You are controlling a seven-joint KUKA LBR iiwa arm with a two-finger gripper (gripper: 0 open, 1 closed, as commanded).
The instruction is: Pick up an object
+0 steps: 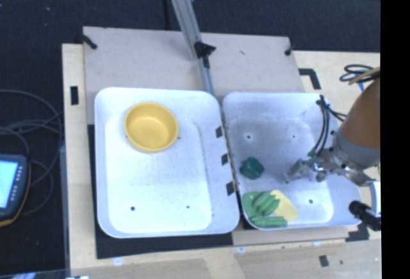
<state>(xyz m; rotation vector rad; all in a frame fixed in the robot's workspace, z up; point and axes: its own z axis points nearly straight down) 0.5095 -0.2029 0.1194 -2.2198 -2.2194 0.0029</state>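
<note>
A camera fixed overhead looks down at a slant on a pale wooden tabletop (269, 258) carrying two shallow white bins side by side. The left bin (160, 207) holds a single yellow bowl (151, 126), upright, near its far left corner. The right bin (269, 117) holds three small things gathered toward its near left corner: a dark green rounded object (251, 168) standing slightly apart, and nearer the front edge a bunch of green pods (262, 205) touching a pale yellow piece (286, 208).

The grey arm with its orange band reaches in from the right edge of the tabletop, and its tool (300, 172) sits low over the middle of the right bin, beside the dark green object but not touching it. Nothing lies between the tool's tips. Whether they are apart or together I cannot tell from this angle.

To pick well, I would judge the dark green object the best choice, since it stands clear of its neighbours. The tool should centre over it and descend straight before gripping. The pods and yellow piece crowd the bin wall, which could block a tip.

Around the bins, a metal rail (182, 5) crosses the far edge, dark carpet surrounds the tabletop, and a handheld screen (11, 183) with cables lies on the floor at the left.
</note>
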